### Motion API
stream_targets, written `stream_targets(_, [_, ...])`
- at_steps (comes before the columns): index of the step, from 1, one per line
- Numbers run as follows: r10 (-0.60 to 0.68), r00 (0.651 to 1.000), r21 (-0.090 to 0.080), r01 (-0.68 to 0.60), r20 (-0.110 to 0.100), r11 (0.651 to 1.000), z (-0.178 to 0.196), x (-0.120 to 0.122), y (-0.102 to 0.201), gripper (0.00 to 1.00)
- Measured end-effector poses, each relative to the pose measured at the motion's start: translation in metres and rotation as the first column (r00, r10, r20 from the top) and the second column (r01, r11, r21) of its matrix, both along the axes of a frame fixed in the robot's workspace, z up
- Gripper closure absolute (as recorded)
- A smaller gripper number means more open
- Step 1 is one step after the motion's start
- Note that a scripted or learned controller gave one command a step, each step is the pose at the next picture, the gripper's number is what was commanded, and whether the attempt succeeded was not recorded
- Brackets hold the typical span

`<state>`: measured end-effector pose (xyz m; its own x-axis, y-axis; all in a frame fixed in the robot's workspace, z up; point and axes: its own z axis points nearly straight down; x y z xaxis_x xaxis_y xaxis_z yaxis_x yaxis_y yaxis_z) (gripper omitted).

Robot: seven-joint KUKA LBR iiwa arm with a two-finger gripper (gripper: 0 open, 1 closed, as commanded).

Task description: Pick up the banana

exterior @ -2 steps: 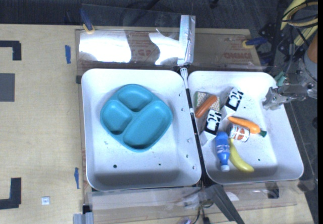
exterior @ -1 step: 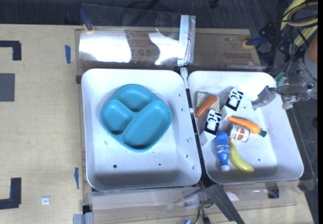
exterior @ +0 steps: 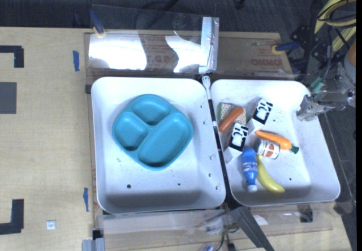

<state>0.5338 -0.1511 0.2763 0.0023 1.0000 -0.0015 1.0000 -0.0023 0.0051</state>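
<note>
A: Where's the gripper (exterior: 310,109)?

B: Over the right bin's (exterior: 325,187) far edge; whether it's open, I can't tell.

A: And the banana (exterior: 267,178)?

B: Well apart, nearer us, touching the blue bottle (exterior: 249,169), awkward to grasp.

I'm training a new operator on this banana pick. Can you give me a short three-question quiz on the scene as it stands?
1. True or false: the banana lies in the same bin as the blue divided plate.
2. What lies right beside the banana? A) the blue bottle B) the carrot C) the plate
3. Fill in: the gripper sits at the right bin's ____ edge, apart from the banana.

Key: 1 false, the banana is in the right bin, the plate in the left bin. 2 A. 3 far right.
</note>
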Motion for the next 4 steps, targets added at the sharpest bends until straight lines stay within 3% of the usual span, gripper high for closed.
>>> stream_targets(1, [0.000,1.000,0.000,0.000,0.000,1.000,0.000,0.000,0.000,0.00])
stream_targets(2, [-0.001,1.000,-0.001,0.001,0.003,1.000,0.010,0.001,-0.001,1.00])
stream_targets(3, [-0.001,1.000,-0.001,0.001,0.002,1.000,0.010,0.001,-0.001,0.00])
stream_targets(4, [-0.002,1.000,-0.002,0.002,0.005,1.000,0.020,0.001,-0.002,1.00])
